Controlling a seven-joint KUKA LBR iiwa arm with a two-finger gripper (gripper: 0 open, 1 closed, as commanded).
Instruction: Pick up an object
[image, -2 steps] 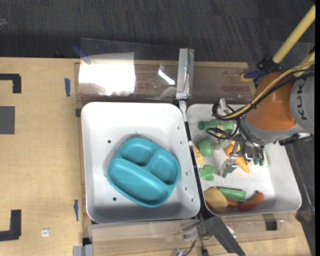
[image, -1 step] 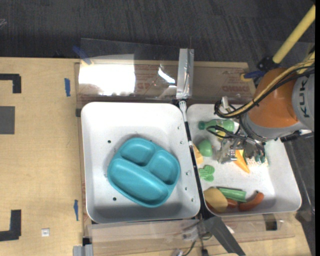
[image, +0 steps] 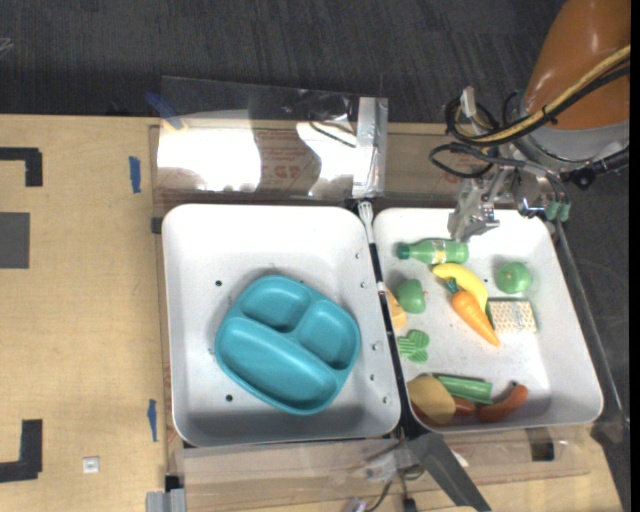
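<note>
A: Arm (image: 585, 75) is cut off by the top and right edges, only the orange band and cables show.

B: Gripper (image: 470, 225)?

A: Too small and blurry, finger state can't be read. It sits over the green bottle (image: 432, 250).

B: Right bin (image: 575, 350)?

A: Banana (image: 458, 277) overlaps the carrot (image: 473, 310) top. Potato (image: 432, 397) covers the cucumber (image: 463, 385) end. Small item on the divider (image: 398, 318) is unidentifiable.
</note>
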